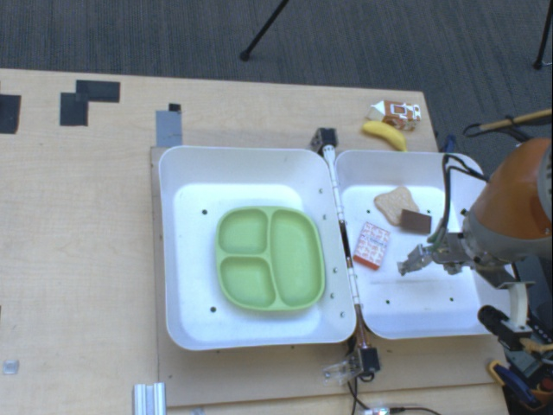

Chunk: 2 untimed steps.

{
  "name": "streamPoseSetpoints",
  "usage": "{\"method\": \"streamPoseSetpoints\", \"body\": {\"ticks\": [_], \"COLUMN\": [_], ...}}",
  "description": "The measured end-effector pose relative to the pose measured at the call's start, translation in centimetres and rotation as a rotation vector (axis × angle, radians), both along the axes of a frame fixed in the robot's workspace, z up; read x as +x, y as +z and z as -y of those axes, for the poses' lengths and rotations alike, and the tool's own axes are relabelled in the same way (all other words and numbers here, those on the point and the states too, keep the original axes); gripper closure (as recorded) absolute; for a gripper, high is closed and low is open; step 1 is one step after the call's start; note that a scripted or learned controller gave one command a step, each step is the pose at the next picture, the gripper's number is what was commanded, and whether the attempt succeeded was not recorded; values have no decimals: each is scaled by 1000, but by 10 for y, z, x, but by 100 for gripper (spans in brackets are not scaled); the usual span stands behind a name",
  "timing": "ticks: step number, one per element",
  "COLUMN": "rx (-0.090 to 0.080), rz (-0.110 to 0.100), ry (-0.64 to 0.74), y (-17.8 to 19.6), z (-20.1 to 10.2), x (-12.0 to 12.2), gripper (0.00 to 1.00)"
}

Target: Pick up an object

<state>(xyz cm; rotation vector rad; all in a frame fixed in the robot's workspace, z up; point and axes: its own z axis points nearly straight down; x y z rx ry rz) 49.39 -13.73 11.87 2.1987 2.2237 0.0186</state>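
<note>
The right white bin (406, 318) holds a tan slice of bread (396, 202), a small brown block (416, 222) touching it, and a pink-and-white patterned card (371, 245) near the divider. My gripper (413, 261) hangs over the middle of this bin, just right of the card and below the brown block. Its grey fingertips point left. Nothing shows between them. The arm's orange band (518, 201) fills the right side above the bin's right edge.
The left white bin (186, 232) holds a green three-compartment plate (270, 258). A banana (384, 134) and a small carton (396, 111) lie on the bench behind the right bin. Cables and clamps sit along the front edge.
</note>
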Motion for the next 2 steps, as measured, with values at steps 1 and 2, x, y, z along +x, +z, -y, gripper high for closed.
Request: {"method": "streamPoseSetpoints", "body": {"ticks": [1, 2], "rx": [0, 0], "rz": [-11, -5], "ry": [-8, -6], "y": [-32, -21], "z": [-51, -51], "x": [-5, -3], "gripper": [0, 100]}}
